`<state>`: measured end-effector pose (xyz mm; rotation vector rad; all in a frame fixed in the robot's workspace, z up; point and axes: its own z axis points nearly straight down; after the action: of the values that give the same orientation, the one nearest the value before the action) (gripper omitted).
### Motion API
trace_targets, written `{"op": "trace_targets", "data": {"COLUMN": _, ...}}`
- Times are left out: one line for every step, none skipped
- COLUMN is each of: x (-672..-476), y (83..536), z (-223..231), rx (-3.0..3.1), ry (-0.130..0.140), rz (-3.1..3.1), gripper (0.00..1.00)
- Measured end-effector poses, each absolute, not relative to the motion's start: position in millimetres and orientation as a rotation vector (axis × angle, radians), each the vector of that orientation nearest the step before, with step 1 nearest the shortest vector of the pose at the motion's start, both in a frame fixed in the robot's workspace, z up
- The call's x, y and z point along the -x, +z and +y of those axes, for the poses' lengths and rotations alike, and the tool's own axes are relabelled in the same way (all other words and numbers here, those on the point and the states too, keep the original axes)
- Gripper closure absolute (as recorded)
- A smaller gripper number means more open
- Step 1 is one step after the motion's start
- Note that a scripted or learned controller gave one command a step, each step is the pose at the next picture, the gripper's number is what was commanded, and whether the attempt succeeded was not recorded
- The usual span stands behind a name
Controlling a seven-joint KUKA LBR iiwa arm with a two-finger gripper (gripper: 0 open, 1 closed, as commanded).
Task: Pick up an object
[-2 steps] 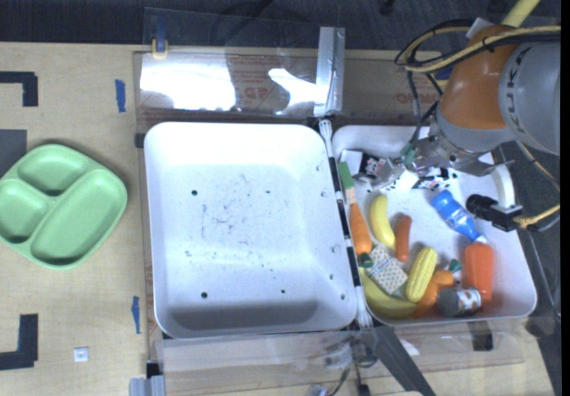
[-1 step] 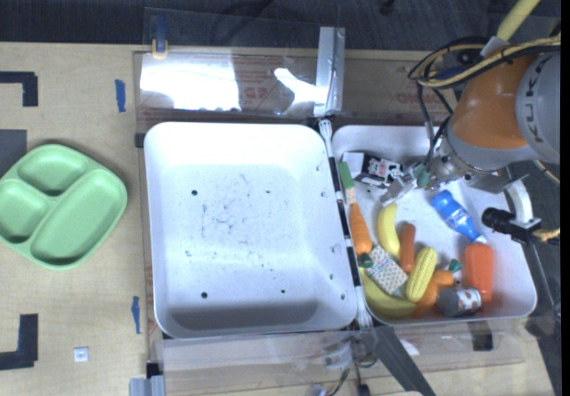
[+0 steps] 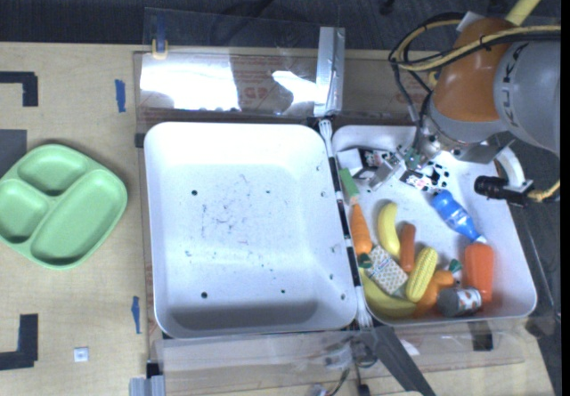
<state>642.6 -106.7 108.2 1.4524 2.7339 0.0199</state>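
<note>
The right bin (image 3: pixel 521 234) holds a heap of toy food. A yellow banana (image 3: pixel 387 225) lies in the middle, with an orange carrot (image 3: pixel 359 230) to its left and another carrot (image 3: pixel 407 245) to its right. A corn cob (image 3: pixel 421 270), a checkered block (image 3: pixel 386 271) and a second banana (image 3: pixel 390 298) lie nearer the front. A blue bottle (image 3: pixel 454 214) and an orange cylinder (image 3: pixel 478 266) sit on the right side, and a dark can (image 3: pixel 460 301) lies at the front. My gripper (image 3: pixel 389 165) is low over the bin's back part, above the first banana, among small black-and-white items.
The left bin (image 3: pixel 178 154) stands beside the right one, with a shared wall between them. A green divided plate (image 3: pixel 58 203) rests on the bench at far left. A clear panel (image 3: pixel 232 83) rises behind the left bin. Cables loop over the arm's orange band (image 3: pixel 468 74).
</note>
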Motion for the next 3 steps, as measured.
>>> {"op": "trace_targets", "data": {"x": -570.0, "y": 118.0, "z": -142.5, "rx": -1.38, "ry": 0.002, "rz": 2.819, "gripper": 0.0}}
{"op": "trace_targets", "data": {"x": -582.6, "y": 96.2, "z": -111.2, "rx": -0.81, "ry": -0.002, "rz": 3.012, "gripper": 0.0}}
{"op": "trace_targets", "data": {"x": -501.1, "y": 86.6, "z": -202.1, "rx": -0.587, "ry": -0.001, "rz": 3.081, "gripper": 0.0}}
